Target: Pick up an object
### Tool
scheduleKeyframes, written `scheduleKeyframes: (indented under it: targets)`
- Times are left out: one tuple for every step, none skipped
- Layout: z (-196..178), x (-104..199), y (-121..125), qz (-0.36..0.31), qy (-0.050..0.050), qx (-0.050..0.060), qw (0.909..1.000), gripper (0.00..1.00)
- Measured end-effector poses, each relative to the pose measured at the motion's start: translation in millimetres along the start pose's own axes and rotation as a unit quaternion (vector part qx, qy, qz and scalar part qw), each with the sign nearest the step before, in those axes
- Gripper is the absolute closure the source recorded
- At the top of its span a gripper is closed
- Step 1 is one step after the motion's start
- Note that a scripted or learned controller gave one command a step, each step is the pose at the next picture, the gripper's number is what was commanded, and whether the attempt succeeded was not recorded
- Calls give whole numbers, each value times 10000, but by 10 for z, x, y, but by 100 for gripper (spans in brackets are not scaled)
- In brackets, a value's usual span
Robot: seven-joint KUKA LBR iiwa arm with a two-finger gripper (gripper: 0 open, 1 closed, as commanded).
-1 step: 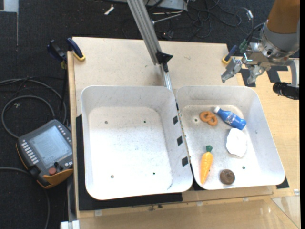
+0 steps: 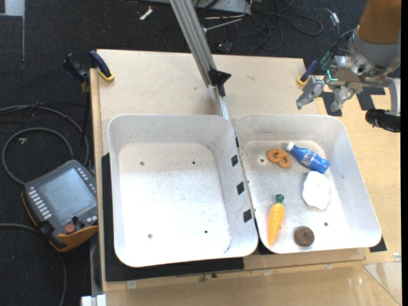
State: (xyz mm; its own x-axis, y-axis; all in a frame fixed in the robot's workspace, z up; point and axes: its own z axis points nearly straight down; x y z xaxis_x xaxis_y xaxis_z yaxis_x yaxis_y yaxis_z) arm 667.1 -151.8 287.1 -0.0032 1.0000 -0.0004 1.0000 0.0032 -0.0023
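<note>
Wooden bench (image 2: 166,81) under the spread, unladen claw (image 2: 324,98); blue bottle (image 2: 308,157) in the right bin (image 2: 357,190) shows no legible label.

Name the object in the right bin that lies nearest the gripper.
The blue bottle, at the far side of the right bin, lies closest to the gripper. The pretzel beside it sits further left; the others lie nearer the camera.

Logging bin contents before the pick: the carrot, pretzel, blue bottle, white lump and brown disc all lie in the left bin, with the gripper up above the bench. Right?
Not quite. The camera view shows the carrot, pretzel, blue bottle, white lump and brown disc in the right bin, not the left. The gripper is above the bench.
</note>
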Motion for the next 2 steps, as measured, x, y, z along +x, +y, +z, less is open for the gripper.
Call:
scheduleKeyframes:
  targets:
    - [465,-67,-35,22,2,13,10000,0]
    - [905,-105,-21,22,0,7,10000,0]
